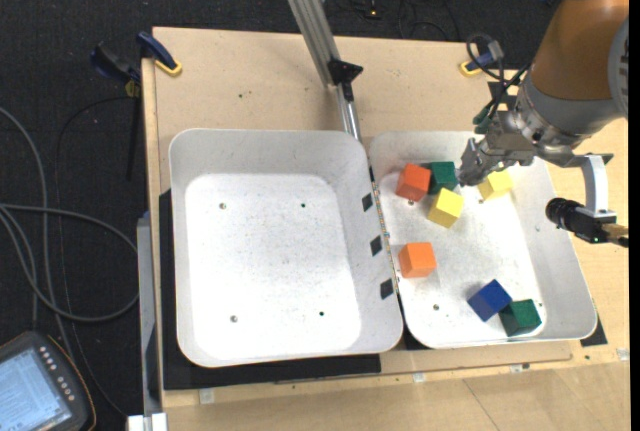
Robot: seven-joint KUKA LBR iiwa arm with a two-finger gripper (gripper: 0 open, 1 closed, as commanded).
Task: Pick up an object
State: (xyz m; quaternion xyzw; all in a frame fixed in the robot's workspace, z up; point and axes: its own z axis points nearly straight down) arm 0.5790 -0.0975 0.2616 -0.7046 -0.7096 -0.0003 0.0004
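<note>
Bins sit side by side on the tan wooden bench point(250, 69): the left shallow white plastic bin point(190, 219) and the right shallow white plastic bin point(560, 269), which holds seven small cubes. An orange cube point(413, 182), a dark green cube point(443, 175) and two yellow cubes point(447, 207) point(495, 184) cluster at its far end; another orange cube point(417, 259) lies mid-bin, with a blue cube point(489, 299) touching a second green cube point(521, 316) near the front. The grey two-finger gripper point(472, 171) hangs between the dark green cube and the farther yellow one, just beside both; its grip cannot be made out.
</note>
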